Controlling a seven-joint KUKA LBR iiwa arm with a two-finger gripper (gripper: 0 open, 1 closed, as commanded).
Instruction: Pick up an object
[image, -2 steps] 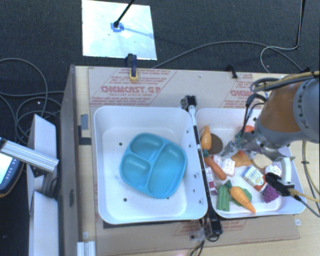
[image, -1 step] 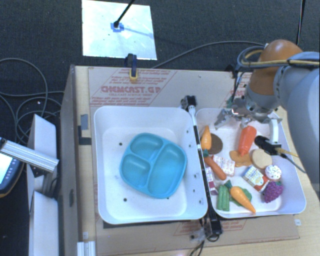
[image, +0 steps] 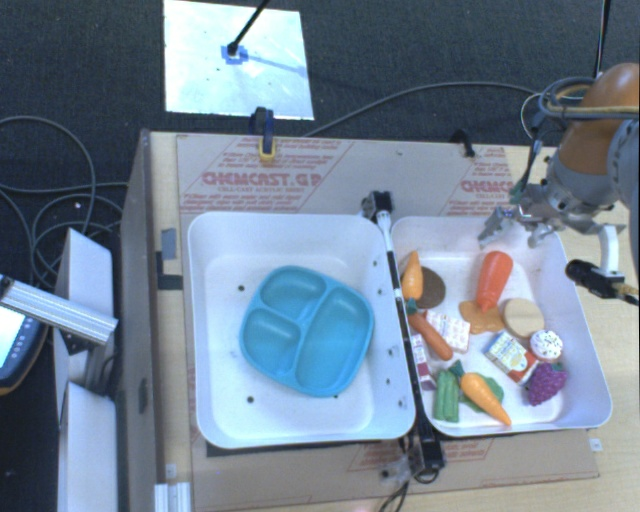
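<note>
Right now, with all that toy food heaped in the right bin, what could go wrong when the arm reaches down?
The toys lie crowded and touching, so the fingers might nudge neighbours or catch two at once. The gripper hangs over the bin's far rim, so a straight descent might strike the wall instead of the red pepper nearby. Round pieces like the grapes may slip away.

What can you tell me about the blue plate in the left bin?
The blue plate is a light-blue divided tray with rounded corners, plastic by its look, with three shallow compartments, two smaller and one larger. It lies flat and right way up, turned at an angle, on the floor of the left bin, towards that bin's right side. Nothing rests on it. The gripper is over the other bin.
</note>
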